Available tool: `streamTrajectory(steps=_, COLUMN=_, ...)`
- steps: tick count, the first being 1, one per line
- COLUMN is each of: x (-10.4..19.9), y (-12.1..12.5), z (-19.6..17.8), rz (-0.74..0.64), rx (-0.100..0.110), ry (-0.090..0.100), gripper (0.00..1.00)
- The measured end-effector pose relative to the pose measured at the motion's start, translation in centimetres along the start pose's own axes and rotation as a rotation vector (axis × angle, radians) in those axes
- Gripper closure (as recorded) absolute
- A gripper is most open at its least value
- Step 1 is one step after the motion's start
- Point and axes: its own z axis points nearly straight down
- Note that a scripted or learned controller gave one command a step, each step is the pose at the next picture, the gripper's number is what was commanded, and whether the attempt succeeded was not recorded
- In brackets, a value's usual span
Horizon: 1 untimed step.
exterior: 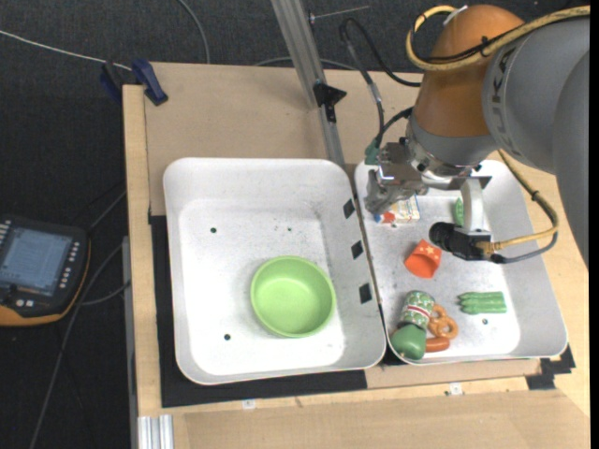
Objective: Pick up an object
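Far left, off the counter (234,110): a handheld pendant (37,269) with a lit screen lies on the dark floor, cables running above it. A blue clamp (150,80) sits at the counter's top-left corner. Left bin (197,195) holds one light-green bowl (292,296), upright, toward its lower right, near the wall shared with the right bin (533,316). A grey metal post (299,45) slants down from the top edge to the point where the two bins meet. Right bin: at its upper left, the end effector (388,199) is down among the objects, just over a small white item with red and blue marks (401,215); cannot tell how far the fingers are apart, or whether anything is between them, since the wrist body blocks the view. Below and right of that, an orange cup (423,259) lies tilted, apart from the end effector. Along the bin's lower edge there is a cluster: a green rounded piece (408,342), touching a patterned green-and-white can-like item (418,307) and an orange pretzel-shaped piece (440,327). To the right, a green bean-pod-like toy (481,302) lies flat, on its own. Above it, a black cable connector (459,241) hangs off the wrist, with a green upright item (459,211) partly hidden behind the bracket. The arm's orange band (463,73) and grey link (552,92) cover the bin's upper right.
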Motion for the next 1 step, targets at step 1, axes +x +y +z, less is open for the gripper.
streamTrajectory(steps=1, x=6.18, y=1.12, z=-0.14, rz=0.0, rx=-0.001, ry=0.0, gripper=1.0)
